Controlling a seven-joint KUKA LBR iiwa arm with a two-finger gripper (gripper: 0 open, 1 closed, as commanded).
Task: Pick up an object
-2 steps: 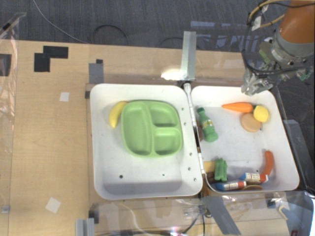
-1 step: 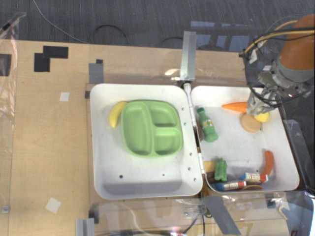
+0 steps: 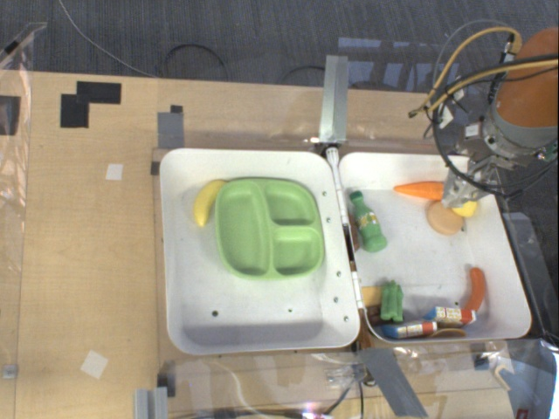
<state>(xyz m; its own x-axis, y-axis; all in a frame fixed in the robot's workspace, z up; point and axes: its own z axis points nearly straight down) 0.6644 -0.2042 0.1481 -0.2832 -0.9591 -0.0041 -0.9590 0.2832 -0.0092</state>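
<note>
One small yellow piece lay under the jaws in the right bin, touching a tan disc and just below an orange carrot. Whether the jaws gripped it could not be told. Nearby lay a green bottle. A green tray and a banana sat in the left bin.

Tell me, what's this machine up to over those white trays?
A robot arm is reaching into the right bin, trying to pick something up. Its gripper is down beside a carrot, a tan disc and a small yellow piece. The left bin holds a green plate and a banana.
</note>
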